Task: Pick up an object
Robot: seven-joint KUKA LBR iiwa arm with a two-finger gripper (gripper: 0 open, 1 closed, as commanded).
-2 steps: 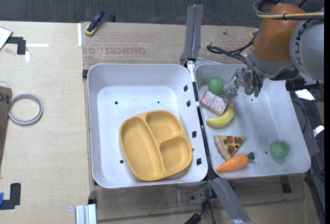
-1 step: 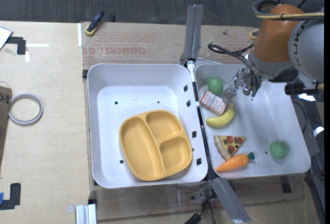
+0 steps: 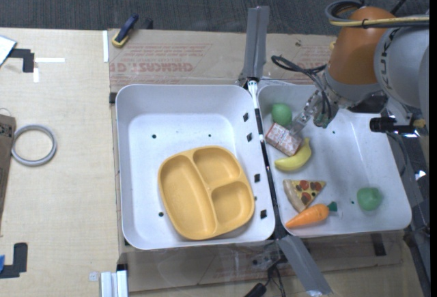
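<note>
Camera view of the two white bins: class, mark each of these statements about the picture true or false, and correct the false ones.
1. The yellow divided plate lies in the left bin. True.
2. The banana lies in the left bin. False: it lies in the right bin.
3. The carrot lies next to the pizza slice. True.
4. The pincer hangs over the left bin. False: it is over the right bin, near the wrapped snack.
5. The roll of tape lies on the bench, left of both bins. True.

Right bin [image 3: 382, 152] middle open; banana [image 3: 293, 159], packet [image 3: 282, 138] crowd left wall.
</note>
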